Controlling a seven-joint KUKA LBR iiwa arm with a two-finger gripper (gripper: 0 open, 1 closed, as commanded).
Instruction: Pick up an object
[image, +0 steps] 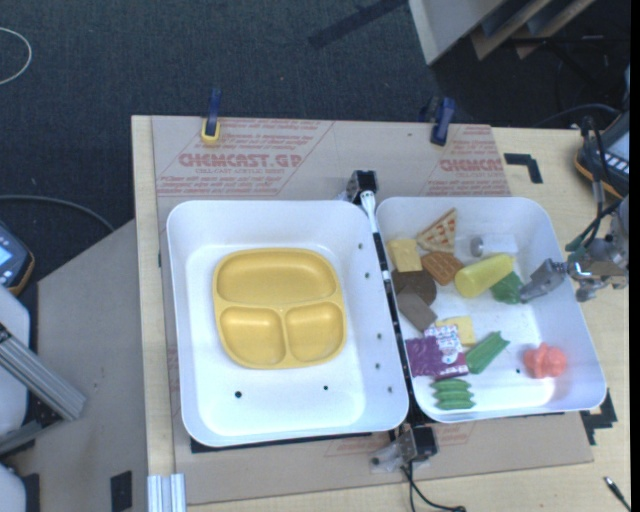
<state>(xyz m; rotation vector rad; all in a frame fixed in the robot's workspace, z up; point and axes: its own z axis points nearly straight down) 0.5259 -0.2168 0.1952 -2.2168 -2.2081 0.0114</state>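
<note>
While the grey two-finger gripper (545, 281) reaches in from the right edge of the camera view, it sits low over the right-hand shallow white bin (560, 388), just beside the green end of the yellow toy corn cob (485, 275); whether its tips are parted or closed cannot be told, and nothing is visibly held between them. Left of the corn cob lie a pale yellow cheese block (405, 254), a brown toy biscuit (441, 267) and an orange triangular pizza slice (438, 231). A dark brown flat piece (415, 298) rests against the bin's left wall. Lower down are a purple printed packet (431, 356), a green pepper-shaped piece (486, 352) and a green pea pod (451, 392). A pink-red soft lump (545, 361) lies near the right wall, well apart from the gripper. The left-hand shallow white bin (190, 300) carries a yellow three-compartment plastic plate (279, 305). Both bins stand on a brown cardboard sheet (300, 150).
</note>
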